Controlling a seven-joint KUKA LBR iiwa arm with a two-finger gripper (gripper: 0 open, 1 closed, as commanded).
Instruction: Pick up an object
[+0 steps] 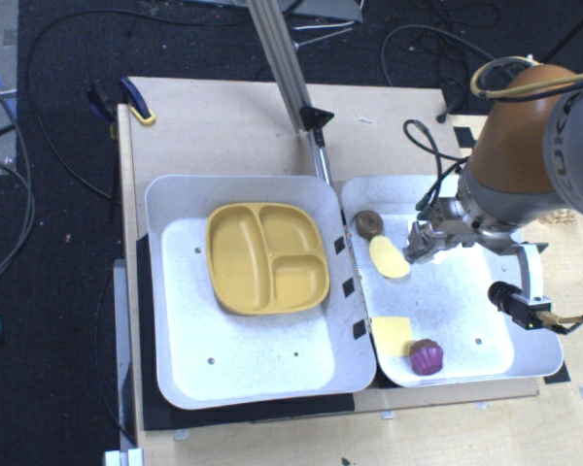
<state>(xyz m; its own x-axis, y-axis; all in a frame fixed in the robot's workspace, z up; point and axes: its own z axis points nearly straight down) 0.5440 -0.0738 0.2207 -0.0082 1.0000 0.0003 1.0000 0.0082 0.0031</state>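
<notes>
From above, the counter (408,115) carries two white bins side by side. The hand (420,244) hangs over the right bin (466,304), low near the bin's far left part; whether it is released or clenched cannot be told, and nothing shows between its tips. Just to the hand's left lies a pale yellow oval piece (389,258), close to it or touching. Beyond that piece, toward the bin's far corner, sits a small brown round object (368,224). Nearer the camera than the hand lie a yellow square block (392,335) and, touching it, a purple object (427,357). Well to the hand's left, the left bin (175,348) holds a yellow divided plate (267,258).
</notes>
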